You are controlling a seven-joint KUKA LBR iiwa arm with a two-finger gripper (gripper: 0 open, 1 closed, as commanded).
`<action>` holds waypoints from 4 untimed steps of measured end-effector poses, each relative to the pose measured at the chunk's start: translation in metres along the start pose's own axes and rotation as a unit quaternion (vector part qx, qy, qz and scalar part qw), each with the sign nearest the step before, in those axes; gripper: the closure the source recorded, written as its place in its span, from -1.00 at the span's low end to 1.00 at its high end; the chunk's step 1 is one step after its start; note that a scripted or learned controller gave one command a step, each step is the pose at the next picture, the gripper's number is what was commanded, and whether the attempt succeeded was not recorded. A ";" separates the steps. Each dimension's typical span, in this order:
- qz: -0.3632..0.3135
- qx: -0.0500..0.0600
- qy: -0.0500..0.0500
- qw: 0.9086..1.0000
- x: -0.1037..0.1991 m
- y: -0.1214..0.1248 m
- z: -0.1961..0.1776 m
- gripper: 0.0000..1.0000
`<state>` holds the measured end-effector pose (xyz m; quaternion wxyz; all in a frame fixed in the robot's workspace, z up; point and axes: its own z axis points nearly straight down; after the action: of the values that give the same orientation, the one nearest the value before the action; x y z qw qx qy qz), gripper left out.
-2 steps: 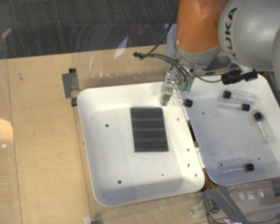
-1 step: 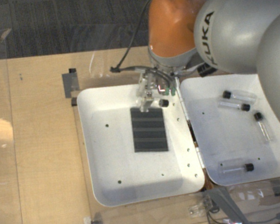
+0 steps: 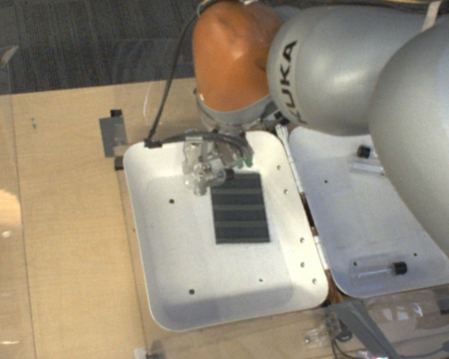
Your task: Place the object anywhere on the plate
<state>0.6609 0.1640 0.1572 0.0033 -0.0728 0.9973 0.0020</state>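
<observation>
Dark ridged plate [image 3: 240, 208] lies lengthwise near-to-far in the left bin [image 3: 174, 291]; jaws [image 3: 206, 169] above it, grip unclear.

I work in a robotics lab: my grey arm [image 3: 378, 85] reaches over two white bins [image 3: 168, 250] on a pale wooden table [image 3: 58, 241], dark carpet [image 3: 59, 23] beyond the table, loose cables [image 3: 375, 344] beside it.

Matt dark ribbed plate [image 3: 239, 208] in smooth white plastic bin [image 3: 181, 281]; wooden bench [image 3: 62, 266].

Right bin [image 3: 356, 222]: upper and right portions hidden by the arm [image 3: 378, 85], itself cut off at right edge. Gripper [image 3: 215, 161]: finger state indiscernible, blurred.
</observation>
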 end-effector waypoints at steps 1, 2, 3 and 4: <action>-0.257 -0.001 -0.002 0.966 -0.017 0.055 0.013 1.00; -0.176 -0.001 -0.003 0.984 -0.020 0.069 -0.106 1.00; -0.181 0.000 -0.003 0.983 -0.020 0.069 -0.149 1.00; -0.332 -0.001 -0.001 0.943 -0.019 0.070 -0.057 1.00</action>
<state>0.6696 0.2361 0.2149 0.0049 -0.3996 0.9167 0.0016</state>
